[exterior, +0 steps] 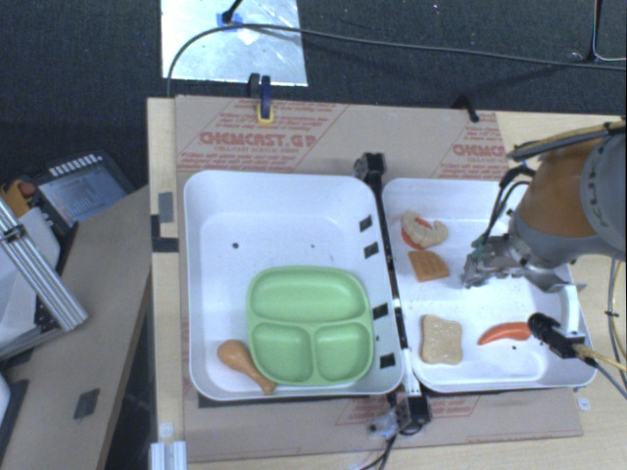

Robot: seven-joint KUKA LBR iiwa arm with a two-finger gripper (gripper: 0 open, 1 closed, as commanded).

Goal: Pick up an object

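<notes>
The right bin [460, 196] holds a round pale food piece with a red streak [422, 231], an orange cracker-like square [428, 264], a slice of toast [441, 340] and a red-orange chili pepper [504, 333]. My gripper [477, 265] hangs low in this bin, just right of the orange square and above the pepper. The arm covers most of the bin's right side, and I see nothing between the fingers.
The left bin [225, 213] carries a green divided plate [309, 323] and a brown drumstick [246, 363] at its front left corner. A black divider [384, 262] runs between the bins. Cables lie behind the bench.
</notes>
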